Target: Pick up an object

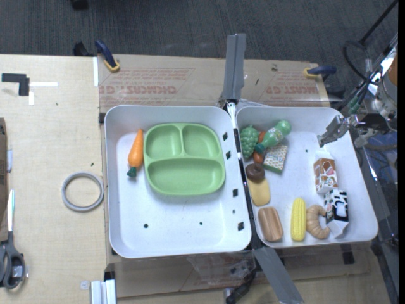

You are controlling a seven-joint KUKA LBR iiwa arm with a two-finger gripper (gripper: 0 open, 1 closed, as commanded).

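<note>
My gripper (330,133) hangs over the right bin's (304,126) far right corner, above bare white floor, with nothing seen in it. Below it in that bin lie a red-and-white carton (324,173) and a cow-patterned milk carton (337,206). Along the front are a croissant (315,221), a corn cob (297,219) and a hot dog bun (270,223). At the bin's left side sit green grapes (249,138), a green bottle (276,132), a patterned box (275,158), a brown piece (255,171) and a yellow piece (260,192).
The left bin (177,230) holds a green divided plate (185,158) and a carrot (135,151) beside it. On the bench to the left lie a tape ring (82,190) and scissors (9,261). Clamps (107,56) grip the cardboard behind the bins.
</note>
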